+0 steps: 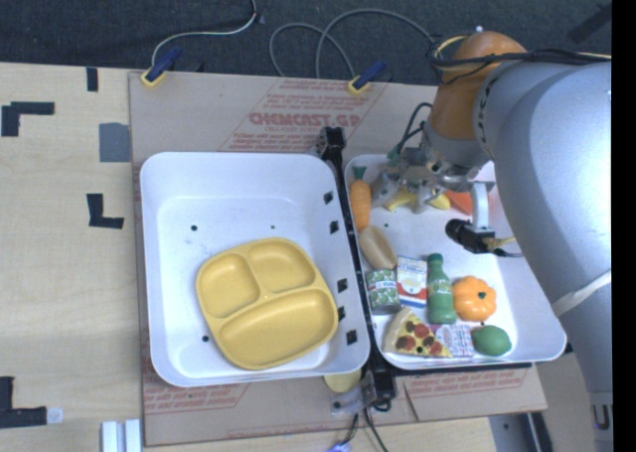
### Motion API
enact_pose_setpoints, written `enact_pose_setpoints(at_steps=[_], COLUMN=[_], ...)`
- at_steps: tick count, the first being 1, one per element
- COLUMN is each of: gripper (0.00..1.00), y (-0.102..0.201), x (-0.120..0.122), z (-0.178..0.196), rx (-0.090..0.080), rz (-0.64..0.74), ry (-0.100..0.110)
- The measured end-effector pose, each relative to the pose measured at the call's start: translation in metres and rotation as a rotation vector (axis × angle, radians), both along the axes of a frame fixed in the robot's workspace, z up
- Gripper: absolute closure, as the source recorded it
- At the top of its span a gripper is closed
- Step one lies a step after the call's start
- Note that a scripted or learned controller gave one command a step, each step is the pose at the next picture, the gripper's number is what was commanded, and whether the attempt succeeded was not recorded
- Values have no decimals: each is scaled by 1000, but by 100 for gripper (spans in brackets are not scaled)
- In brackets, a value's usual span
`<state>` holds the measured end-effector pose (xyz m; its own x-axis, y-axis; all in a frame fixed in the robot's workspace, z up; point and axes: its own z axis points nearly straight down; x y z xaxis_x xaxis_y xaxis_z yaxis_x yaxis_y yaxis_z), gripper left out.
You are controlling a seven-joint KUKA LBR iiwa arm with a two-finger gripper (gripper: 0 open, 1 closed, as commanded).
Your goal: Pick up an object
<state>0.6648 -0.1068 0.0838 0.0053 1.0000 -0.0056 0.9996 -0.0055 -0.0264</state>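
1. The right-hand bin (537,336) holds the candidates for picking, all small toy foods crowded against the divider side and the near rim.
2. An orange carrot (360,204) lies along the bin's far-left wall, with a tan bread roll (377,246) just nearer than it.
3. Nearer than the roll sit a green-printed packet (383,291) and a white carton (411,280), side by side and touching.
4. A green bottle (438,289) stands just right of the carton, and an orange pumpkin (474,298) is next to the bottle.
5. A pizza slice (417,334), a small printed packet (458,341) and a green lime (491,340) line the bin's near rim.
6. A yellow banana-like piece (401,200) lies at the far end of the bin, under the end effector (422,182).
7. The end effector hangs low over that far end; its fingers are hidden among cables and hardware, so I cannot tell whether they are spread or pressed together.
8. The open floor of this bin is its middle and right side, partly covered by the grey arm (552,152).
9. The left-hand bin (179,192) holds a yellow divided plate (266,301) toward its near side, with bare floor around it.
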Motion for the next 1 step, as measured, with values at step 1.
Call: enact_pose_setpoints(at_steps=[1], gripper=[0], y=[-10], x=[-77], z=[3], rx=[3], rz=[4], ry=[-31])
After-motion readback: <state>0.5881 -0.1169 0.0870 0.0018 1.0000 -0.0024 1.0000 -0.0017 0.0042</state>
